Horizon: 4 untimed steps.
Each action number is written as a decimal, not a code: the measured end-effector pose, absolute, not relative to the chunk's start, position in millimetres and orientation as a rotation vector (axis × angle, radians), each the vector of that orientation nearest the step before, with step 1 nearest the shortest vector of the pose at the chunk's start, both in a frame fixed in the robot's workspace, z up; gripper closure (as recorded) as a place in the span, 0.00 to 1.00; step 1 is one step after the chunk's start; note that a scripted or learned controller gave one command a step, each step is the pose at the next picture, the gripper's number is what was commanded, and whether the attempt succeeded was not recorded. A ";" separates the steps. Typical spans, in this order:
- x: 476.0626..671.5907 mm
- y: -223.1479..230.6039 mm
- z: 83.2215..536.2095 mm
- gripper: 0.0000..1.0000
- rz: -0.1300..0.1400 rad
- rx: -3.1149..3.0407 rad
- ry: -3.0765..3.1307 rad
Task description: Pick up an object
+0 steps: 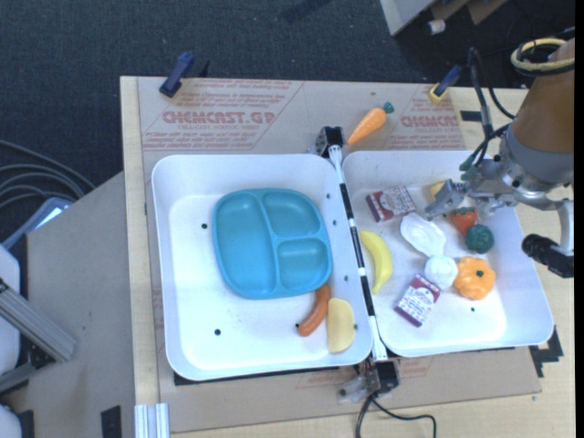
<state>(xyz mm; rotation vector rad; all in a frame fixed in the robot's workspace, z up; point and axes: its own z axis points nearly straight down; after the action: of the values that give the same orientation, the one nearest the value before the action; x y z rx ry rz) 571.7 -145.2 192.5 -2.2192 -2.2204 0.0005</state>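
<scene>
Camera view, slanted look down on the counter (228,108). Note first where your gripper (464,201) sits: over the upper middle of the right bin (525,322), the grey arm (538,153) entering from 3 o'clock. You cannot tell from here whether the fingers are apart or closed, and nothing can be seen held in them.

Nearest candidates, taken from the gripper as clock centre:
- Red object (464,219), touching or just under the tip at 6 o'clock, partly hidden; identity unclear.
- Dark green round piece (479,238), just beside the red one at 5 o'clock.
- White flat oval piece (422,234), near at 7 o'clock, long axis running roughly 10 to 4.
- Red-and-white packet (391,203), near at 9 o'clock.
- Small orange pumpkin (474,277) and white ball (441,269), further down at 6 o'clock, touching or nearly so.
- Maroon box (417,300), well apart at 7 o'clock.
- Banana (378,258), against the divider, long axis about 12 to 6.

Judgement: the move turns on the red object lying almost straight below the gripper, so you need a descent rather than a sideways reach. Risk: the green piece crowds it and may be nudged or caught instead.

Left bin (173,245) holds the blue divided tray (271,242), a sausage (314,315) and a pale yellow piece (339,325), all well apart at 8 to 9 o'clock. A carrot (367,125) lies on the counter outside the bins at 11 o'clock.
</scene>
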 end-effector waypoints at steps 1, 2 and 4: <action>604.7 -180.0 97.5 0.00 -0.002 -2.225 -2.224; 665.1 -139.3 85.0 0.00 -0.001 -2.220 -2.223; 601.1 -101.4 206.9 1.00 -0.001 -2.220 -2.223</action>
<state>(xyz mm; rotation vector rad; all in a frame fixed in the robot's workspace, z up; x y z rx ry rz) 601.1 -101.4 206.9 -2.2196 -2.2229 -0.0012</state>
